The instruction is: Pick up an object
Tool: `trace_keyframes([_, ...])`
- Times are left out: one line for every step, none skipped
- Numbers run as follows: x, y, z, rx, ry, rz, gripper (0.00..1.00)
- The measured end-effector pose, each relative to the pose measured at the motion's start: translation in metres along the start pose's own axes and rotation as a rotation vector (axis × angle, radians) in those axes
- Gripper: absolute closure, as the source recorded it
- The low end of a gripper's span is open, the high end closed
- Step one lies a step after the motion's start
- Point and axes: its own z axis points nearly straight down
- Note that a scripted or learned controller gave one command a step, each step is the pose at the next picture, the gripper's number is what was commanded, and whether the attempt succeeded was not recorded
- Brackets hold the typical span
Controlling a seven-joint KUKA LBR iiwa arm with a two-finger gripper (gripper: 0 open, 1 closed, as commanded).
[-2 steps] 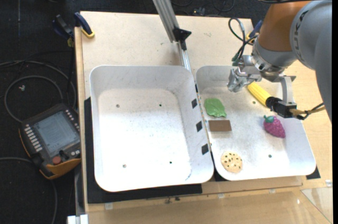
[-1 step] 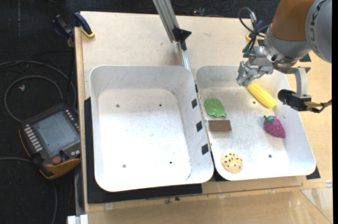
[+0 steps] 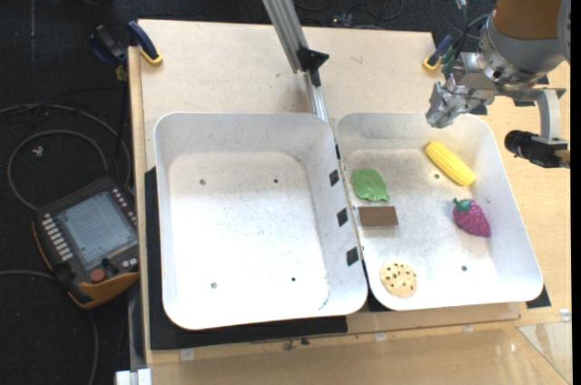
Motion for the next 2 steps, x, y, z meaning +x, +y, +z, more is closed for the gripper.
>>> trace_keyframes([0.051, -0.022, 0.019, 0.011, 0.003, -0.006, 1.0])
trace_keyframes([0.092, -0.042, 0.021, 0.01, 0.004, -0.007, 1.0])
